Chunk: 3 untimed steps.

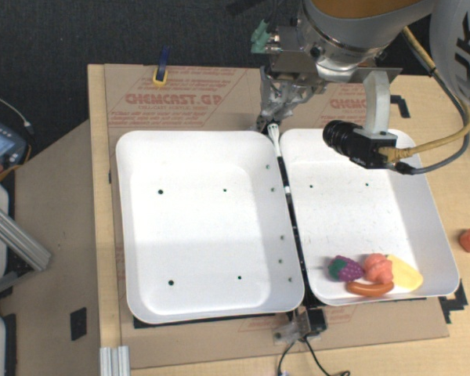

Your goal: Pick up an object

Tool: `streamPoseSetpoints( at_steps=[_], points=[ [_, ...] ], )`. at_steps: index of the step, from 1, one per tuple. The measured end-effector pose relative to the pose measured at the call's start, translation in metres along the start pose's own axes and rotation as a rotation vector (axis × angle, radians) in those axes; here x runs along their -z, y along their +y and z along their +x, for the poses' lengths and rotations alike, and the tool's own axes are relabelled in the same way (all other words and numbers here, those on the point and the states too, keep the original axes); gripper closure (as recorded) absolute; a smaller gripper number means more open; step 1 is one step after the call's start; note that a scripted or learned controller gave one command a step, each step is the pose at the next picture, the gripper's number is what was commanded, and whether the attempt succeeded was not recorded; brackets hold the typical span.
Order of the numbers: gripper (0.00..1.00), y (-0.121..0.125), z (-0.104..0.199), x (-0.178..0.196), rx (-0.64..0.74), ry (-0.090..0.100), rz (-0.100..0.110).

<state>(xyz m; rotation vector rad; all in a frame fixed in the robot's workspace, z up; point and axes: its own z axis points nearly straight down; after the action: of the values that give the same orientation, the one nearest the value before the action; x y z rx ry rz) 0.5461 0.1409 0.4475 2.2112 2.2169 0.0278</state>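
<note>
Several small toy foods lie bunched in the near right corner of the right bin (423, 202): a purple grape cluster (346, 269), a pink-orange piece (378, 266), a yellow piece (408, 276) and a red-orange sausage shape (370, 288). My gripper (272, 120) hangs at the far end of the seam between the two bins, just over their back rims. It is far from the toys, and nothing shows in it. The arm's orange band and grey wrist cover the area behind it.
The left bin (141, 233) lies beside the right one on a brown cardboard sheet (196, 92). A black camera module (352, 142) with a cable juts from the wrist over the right bin's back. A small orange thing (469, 240) lies outside, at the right.
</note>
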Motion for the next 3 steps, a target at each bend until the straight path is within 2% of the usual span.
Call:
streamPoseSetpoints(
  at_steps=[1, 2, 3],
  points=[
    [1.00, 0.002, 0.038, -0.130, 0.001, -0.008, 0.034],
    [1.00, -0.008, 0.069, -0.093, 0.002, -0.003, 0.016],
    [1.00, -0.038, 0.052, -0.042, -0.002, -0.003, 0.014]
  ],
)
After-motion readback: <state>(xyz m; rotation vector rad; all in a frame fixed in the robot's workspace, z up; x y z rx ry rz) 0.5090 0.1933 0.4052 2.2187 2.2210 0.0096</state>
